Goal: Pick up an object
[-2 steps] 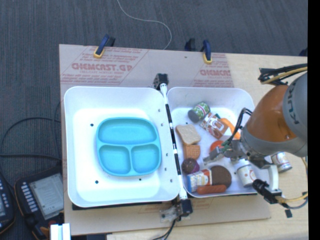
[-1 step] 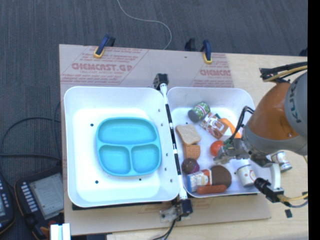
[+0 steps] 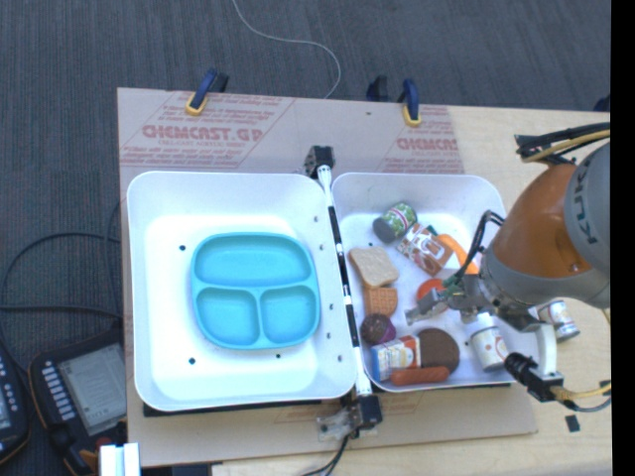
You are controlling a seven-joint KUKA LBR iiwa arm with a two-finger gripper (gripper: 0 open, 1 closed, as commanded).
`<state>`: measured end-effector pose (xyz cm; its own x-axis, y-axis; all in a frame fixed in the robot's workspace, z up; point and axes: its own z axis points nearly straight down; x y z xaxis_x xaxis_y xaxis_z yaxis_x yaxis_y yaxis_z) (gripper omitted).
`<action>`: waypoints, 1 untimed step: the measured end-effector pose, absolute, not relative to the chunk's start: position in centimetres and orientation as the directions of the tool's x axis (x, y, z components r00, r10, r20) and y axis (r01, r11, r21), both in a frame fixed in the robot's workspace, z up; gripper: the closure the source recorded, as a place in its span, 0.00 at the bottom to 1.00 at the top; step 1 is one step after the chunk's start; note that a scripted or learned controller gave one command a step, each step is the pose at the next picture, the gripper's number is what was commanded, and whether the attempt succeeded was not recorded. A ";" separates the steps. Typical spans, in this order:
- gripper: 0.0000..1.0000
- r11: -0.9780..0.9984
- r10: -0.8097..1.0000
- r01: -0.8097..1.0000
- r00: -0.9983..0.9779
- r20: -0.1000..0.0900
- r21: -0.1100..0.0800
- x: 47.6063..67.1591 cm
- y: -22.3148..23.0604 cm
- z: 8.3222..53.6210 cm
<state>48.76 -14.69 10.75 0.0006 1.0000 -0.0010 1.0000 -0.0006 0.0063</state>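
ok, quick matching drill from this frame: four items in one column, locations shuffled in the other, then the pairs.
Items:
1. blue divided tray
2. green can
3. bread slice
4. sausage

Places:
A. right bin, front edge
B. left bin, middle
C. right bin, far end
D. right bin, near the divider between the bins

Pairs: 1-B, 2-C, 3-D, 4-A

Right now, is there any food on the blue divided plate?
No, the blue divided plate sits bare in the left bin.
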 end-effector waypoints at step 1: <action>1.00 -0.001 1.000 1.000 0.001 -0.001 0.006 48.8 -14.7 11.7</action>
